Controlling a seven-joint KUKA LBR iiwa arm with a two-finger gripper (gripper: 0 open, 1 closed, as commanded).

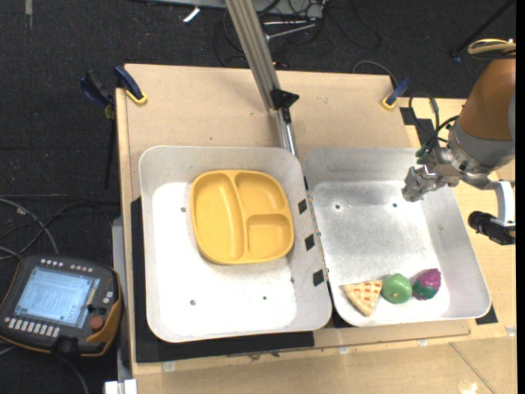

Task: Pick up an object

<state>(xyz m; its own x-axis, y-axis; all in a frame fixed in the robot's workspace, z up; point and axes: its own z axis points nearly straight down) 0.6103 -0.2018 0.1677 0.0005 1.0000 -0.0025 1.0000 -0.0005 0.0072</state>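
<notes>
Though the teach pendant point(57, 306) at the near left is cut by the picture's bottom edge, its lit screen and grey buttons can be made out, while what the screen shows is too small to read. Along the near edge of the right bin point(385, 228), toward its near right corner, lie three small objects in a row, close together: a pizza-slice toy point(363, 295), a green apple-like piece point(398, 289) just beside it, and a purple piece point(426, 283) whose shape is hard to tell. They seem to touch or nearly touch one another. Further left, the left bin point(164, 245) carries a yellow divided plate point(243, 217) with three compartments, lying toward the bin's far edge and right side. Beyond the objects, above the far right corner of the right bin, hangs the gripper point(414, 184), well apart from the three pieces; its tip is small and blurred, so whether it is spread or closed cannot be told, and nothing can be seen in its grasp. The arm point(488, 121) behind it is cropped by the picture's right edge. Farthest off, a slanted metal pole point(254, 43) rises from the bench's far edge, its top cut off by the frame
</notes>
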